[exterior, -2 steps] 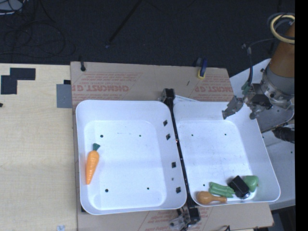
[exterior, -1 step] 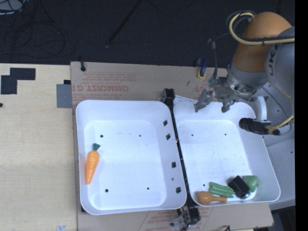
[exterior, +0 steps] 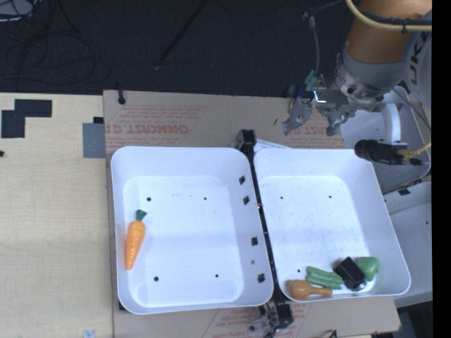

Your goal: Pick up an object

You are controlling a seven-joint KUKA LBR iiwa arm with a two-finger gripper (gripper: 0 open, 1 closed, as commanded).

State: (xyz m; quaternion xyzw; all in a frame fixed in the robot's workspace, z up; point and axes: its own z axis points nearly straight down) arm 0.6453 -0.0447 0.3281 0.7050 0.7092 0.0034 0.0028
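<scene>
Poised in the upper right of the frame, the gripper (exterior: 313, 122) hangs spread wide with nothing between its fingers, so the approach comes first: down toward the black block (exterior: 349, 272) at the right bin's (exterior: 394, 241) lower right corner.
</scene>
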